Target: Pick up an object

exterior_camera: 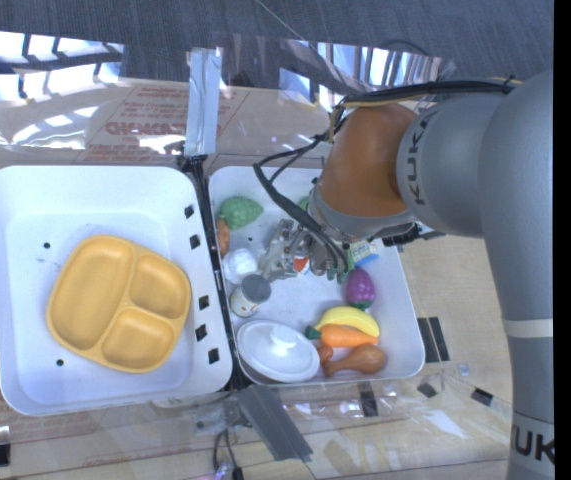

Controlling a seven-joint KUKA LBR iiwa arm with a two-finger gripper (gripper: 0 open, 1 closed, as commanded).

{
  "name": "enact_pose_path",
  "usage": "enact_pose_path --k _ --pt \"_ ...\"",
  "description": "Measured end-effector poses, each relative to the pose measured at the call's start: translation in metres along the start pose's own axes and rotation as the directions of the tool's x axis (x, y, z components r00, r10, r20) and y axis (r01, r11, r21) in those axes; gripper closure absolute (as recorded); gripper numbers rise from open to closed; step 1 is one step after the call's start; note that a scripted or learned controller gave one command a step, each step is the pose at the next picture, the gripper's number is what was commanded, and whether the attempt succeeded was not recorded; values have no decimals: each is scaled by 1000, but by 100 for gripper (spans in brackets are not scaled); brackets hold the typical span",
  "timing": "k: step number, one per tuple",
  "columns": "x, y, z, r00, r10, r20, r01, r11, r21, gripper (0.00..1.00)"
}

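Arm reaching down into the right bin [405, 343] among toy food.
Nearest lie a white lid [278, 351], a drumstick [355, 361], carrot [345, 336] and banana [348, 318]; beyond, the gripper [287, 254] sits low beside a white ball [239, 263], its fingers' state unclear; farthest, a green vegetable [240, 211].

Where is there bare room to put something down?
Mostly in the left bin, on the white floor around the yellow tray. The right bin is crowded: toy food, a white lid and the tool fill it.
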State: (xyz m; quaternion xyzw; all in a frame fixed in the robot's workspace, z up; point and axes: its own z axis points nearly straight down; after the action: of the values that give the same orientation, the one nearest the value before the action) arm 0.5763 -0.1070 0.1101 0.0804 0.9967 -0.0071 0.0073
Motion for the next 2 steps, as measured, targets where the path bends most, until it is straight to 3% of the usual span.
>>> enact_pose_path --k 1,2 --pt "-19 20 -86 999 -41 -7 41 999 -13 100" --pt "96 17 -93 992 123 -17 -123 992 -11 100"
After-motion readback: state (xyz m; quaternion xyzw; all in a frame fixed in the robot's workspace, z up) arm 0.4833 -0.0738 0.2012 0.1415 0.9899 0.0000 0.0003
